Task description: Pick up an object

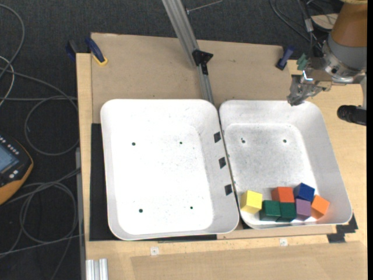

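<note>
Several small coloured blocks huddle at the near edge of the right bin (pixel 326 139): a yellow block (pixel 252 200), a green block (pixel 277 210), a red-orange block (pixel 284 194), a blue block (pixel 304 190), a purple block (pixel 303 207) and an orange block (pixel 320 205). My gripper (pixel 297 94) hangs above the far right corner of that bin, well away from the blocks. Nothing shows between its fingers.
The left bin (pixel 116 121) lies beside the right one, with black clips (pixel 221 162) along the shared edge. A slanted metal pole (pixel 186 34) rises from behind the bins. Blue clamps (pixel 96 51) hold the bench's far corners. Cables lie on the floor at left.
</note>
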`<state>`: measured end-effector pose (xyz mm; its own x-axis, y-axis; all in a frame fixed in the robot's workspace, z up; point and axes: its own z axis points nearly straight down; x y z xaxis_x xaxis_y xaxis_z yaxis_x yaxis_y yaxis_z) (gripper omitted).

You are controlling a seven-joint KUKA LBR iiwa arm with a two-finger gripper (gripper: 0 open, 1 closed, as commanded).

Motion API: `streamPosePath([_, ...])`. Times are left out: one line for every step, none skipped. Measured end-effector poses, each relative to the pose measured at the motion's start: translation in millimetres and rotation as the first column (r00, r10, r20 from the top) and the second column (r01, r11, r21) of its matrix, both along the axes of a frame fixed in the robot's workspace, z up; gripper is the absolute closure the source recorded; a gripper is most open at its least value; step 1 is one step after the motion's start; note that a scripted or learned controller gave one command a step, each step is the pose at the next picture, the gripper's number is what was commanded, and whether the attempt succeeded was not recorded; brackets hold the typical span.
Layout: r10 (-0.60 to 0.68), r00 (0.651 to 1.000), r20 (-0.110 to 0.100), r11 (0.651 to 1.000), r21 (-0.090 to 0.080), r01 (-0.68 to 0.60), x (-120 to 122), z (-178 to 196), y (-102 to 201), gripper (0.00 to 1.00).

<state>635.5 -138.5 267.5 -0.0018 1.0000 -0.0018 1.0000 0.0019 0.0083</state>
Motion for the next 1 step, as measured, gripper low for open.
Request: streamPosePath([0.003,1.0,-0.009,1.0,0.004,-0.003,-21.9,6.9,46.0,1.0])
